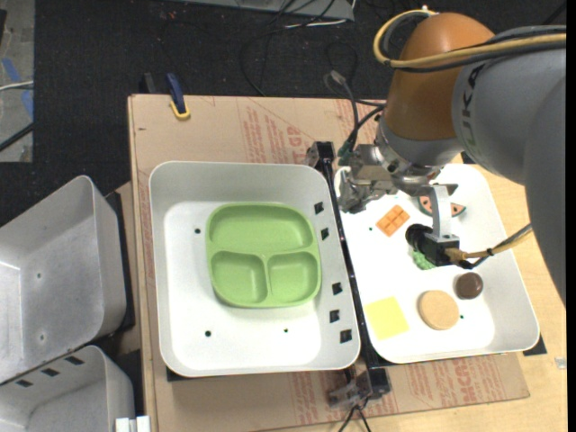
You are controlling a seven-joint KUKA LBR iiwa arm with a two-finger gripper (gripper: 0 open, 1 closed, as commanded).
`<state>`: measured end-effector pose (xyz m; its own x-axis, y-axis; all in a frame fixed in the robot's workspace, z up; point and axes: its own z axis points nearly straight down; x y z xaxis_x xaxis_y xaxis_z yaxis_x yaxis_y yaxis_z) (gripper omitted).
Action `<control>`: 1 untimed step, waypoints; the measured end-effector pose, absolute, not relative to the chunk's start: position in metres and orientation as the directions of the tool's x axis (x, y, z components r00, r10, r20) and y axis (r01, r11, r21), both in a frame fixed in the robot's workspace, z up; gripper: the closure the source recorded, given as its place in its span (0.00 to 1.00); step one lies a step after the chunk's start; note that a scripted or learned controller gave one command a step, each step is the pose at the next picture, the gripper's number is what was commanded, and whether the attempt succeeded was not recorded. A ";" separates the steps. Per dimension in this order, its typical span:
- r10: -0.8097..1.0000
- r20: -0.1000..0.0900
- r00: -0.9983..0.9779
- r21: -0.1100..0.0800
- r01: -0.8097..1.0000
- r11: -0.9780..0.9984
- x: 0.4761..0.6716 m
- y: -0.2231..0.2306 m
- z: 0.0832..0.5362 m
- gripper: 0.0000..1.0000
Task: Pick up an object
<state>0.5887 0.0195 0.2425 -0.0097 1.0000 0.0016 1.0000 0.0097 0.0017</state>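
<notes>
Near rim of right bin [450, 349], clock set w/ 12 = far from camera: yellow square [385, 317] lies flat at 7. Tan disc [438, 310] sits near it at 5, apart. Small brown round piece [468, 285] at 4, near the disc, not touching. Green piece [423, 259] abt centre, partly hidden, shape unclear. Orange piece [392, 220] at 11, flat, bare floor round it. My gripper [364, 185] hangs over the far-left corner, 10–11, by the rim btwn the bins. Wrist blocks the view, so can't tell how wide it stands. Nothing seen held.

Left bin [180, 241]: green divided plate [264, 255] mid-floor, well apart from me.

Step in hand, my read: approach, no grasp yet. Closest target = orange piece, just toward 4 from gripper. To do it well:
- shift off the rim first so I don't clip the bin wall
- centre over the piece, come straight down, span its short sides
- it looks thin + flat, so go right to the floor or I'll close on air

Risk: piece skids. Fallback: tan disc, looks thicker, more room round it.
</notes>
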 end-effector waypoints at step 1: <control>1.000 0.001 -0.008 0.001 1.000 0.008 0.608 0.073 0.231 1.00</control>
